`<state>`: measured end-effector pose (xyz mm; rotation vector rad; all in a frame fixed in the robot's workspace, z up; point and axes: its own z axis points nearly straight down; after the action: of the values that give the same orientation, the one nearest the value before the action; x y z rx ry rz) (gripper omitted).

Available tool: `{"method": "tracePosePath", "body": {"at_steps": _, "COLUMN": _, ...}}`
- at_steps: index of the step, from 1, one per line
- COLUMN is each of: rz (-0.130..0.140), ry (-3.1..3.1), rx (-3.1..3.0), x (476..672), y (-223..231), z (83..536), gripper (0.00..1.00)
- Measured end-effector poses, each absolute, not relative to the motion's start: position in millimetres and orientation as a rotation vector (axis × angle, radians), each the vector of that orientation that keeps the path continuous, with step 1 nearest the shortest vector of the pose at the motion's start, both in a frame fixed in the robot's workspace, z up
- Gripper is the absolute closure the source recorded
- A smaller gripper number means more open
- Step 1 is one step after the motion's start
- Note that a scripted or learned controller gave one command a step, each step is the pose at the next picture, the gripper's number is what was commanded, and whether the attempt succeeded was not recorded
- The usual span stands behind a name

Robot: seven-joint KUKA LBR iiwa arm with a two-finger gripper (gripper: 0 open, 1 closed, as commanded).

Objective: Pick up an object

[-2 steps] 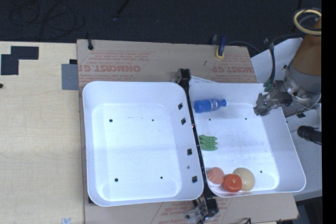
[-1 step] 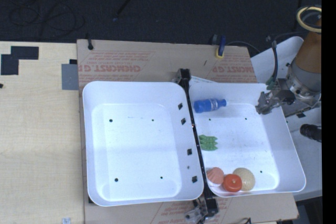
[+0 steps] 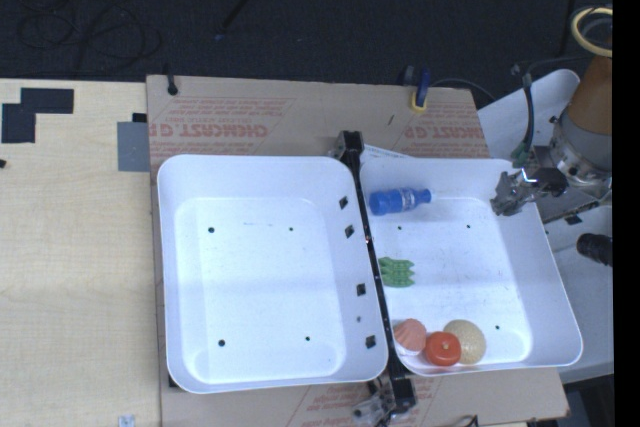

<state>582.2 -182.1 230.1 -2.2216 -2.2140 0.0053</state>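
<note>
The blue bottle (image 3: 400, 201) lay on its side at the right bin's (image 3: 560, 315) far left, white-capped. The green toy (image 3: 396, 272) sat mid-left, three round pieces (image 3: 440, 343) at the near edge. The gripper (image 3: 510, 193) hovered over the far-right rim, carrying nothing; its opening was unreadable. Still approaching, I'd judge; next, swing left and descend.

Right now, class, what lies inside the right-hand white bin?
Inside the right bin: a blue bottle on its side, a green item, and a pink piece, red piece and tan ball clustered together. Their undersides are covered.
</note>
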Motion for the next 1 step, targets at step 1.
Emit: {"method": "tracePosePath", "body": {"at_steps": 1, "rz": 0.001, "ry": -2.221, "rx": -2.222, "x": 570.8, "y": -214.2, "z": 237.6, "gripper": 1.00}}
